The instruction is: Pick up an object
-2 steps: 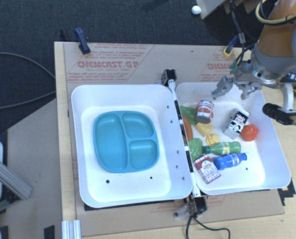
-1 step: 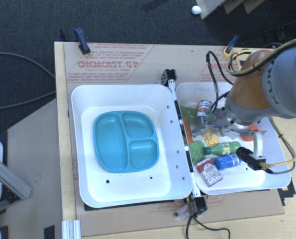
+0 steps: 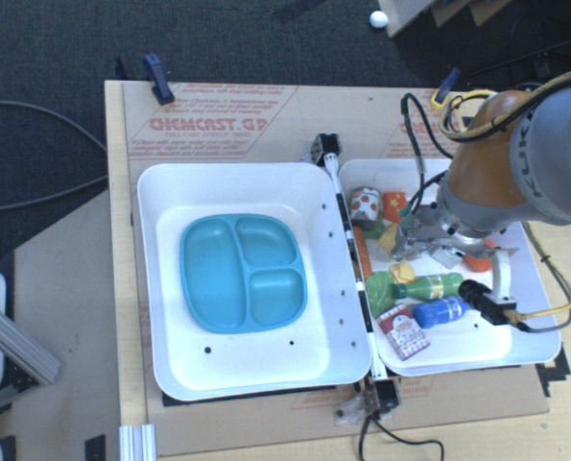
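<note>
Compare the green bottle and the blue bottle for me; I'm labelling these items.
The green bottle is longer and lies above the blue bottle, nearer the arm; the blue one is shorter and stubbier. Both lie on their sides in the right bin, roughly parallel.

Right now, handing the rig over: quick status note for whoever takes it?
Gripper: down in the right bin over the clutter; finger state not readable from this angle, no grasp confirmed.
Things: green bottle, blue bottle, red-and-white packet, a small ball and orange pieces all lie in the right bin. The left bin holds a blue divided plate.
Done: arm lowered into the pile.
Left: grasp and lift one object.
</note>
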`<state>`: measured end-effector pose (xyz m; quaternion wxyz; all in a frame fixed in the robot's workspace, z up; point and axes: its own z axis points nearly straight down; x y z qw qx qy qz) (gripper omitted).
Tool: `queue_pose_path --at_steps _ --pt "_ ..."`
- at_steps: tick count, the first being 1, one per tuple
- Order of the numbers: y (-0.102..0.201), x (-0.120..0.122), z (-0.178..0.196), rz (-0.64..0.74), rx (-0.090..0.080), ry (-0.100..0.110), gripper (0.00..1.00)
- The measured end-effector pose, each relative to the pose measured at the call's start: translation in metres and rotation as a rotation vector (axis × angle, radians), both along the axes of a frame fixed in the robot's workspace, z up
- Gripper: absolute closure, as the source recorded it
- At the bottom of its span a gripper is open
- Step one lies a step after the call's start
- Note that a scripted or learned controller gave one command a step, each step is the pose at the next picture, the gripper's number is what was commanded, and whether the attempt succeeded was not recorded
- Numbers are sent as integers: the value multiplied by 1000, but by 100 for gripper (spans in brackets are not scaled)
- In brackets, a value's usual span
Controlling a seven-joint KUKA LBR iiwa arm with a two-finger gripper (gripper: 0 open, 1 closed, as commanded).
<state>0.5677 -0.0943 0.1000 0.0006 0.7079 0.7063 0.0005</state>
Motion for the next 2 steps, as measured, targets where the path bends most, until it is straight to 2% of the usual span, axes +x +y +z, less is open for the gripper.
queue_pose_path --at_steps 1,2 --pt "0 0 0 0 0 0 0" --pt "-15 73 -24 9 -4 96 0"
